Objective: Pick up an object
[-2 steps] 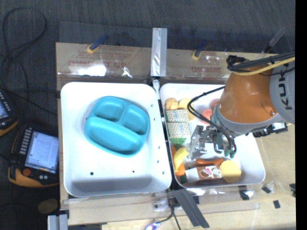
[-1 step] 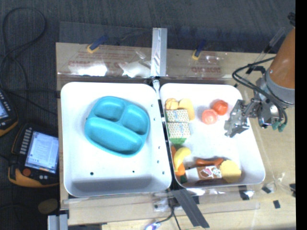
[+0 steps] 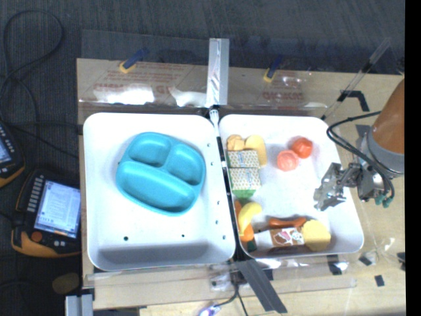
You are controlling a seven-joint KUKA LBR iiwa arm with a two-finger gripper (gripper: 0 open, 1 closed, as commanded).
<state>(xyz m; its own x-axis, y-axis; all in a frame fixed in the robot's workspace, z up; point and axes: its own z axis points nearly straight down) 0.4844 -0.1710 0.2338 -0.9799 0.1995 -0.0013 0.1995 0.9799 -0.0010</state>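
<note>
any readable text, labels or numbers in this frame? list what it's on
Nothing legible.
Clear sheets behind the bins: reddish print, too blurred to read.
Patterned boxes in the right bin: markings too small to read.
Bottle at the right bin's front: label unreadable.
Handheld screen left of the bench: display blurred.

the right bin (image 3: 289, 122) has open white floor in its middle and along its right side, where the claw (image 3: 329, 193) hangs. things crowd its left wall: a pile of small boxes and yellow pieces (image 3: 245, 163) running down to a banana (image 3: 247, 214). along the near wall lie a bottle (image 3: 284, 237) and a lemon (image 3: 316, 234), touching. two red balls (image 3: 294, 154) sit near the far wall, with bare floor around them. in the left bin (image 3: 105, 242) a blue divided tray (image 3: 161, 171) takes the centre, leaving a free border all round, widest at the near edge.
</note>
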